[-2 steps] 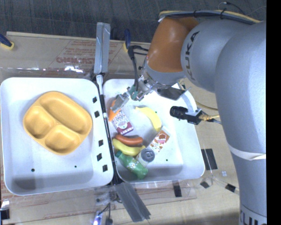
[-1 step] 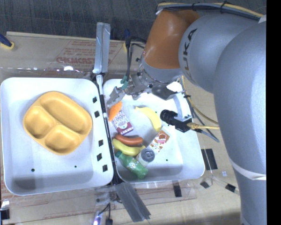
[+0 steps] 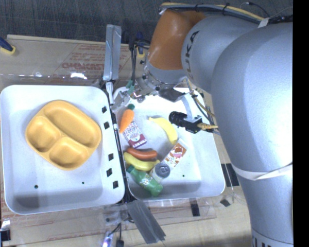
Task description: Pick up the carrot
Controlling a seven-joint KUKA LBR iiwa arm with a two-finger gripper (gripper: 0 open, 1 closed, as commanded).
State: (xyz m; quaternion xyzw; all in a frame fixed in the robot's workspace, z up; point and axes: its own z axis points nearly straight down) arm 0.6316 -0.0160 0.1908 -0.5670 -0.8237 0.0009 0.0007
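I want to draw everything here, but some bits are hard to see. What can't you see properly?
- Claw: in the camera view, the wrist crowds it, so open or shut is unclear.
- Right bin: the big grey arm covers its far right corner.
- Green bottle: label too small to read.
- Carrot: its lower end lies against a small carton; whether it overlaps is unclear.

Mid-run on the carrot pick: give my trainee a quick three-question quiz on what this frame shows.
1. True or false: the carrot lies in the left bin.
2. What sits in the left bin? A) yellow divided tray B) banana C) bottle
3. Fill in: the carrot's green top points toward the ___.

Key:
1. False; it lies in the right bin, by its left wall.
2. A
3. gripper, which is just above the carrot.
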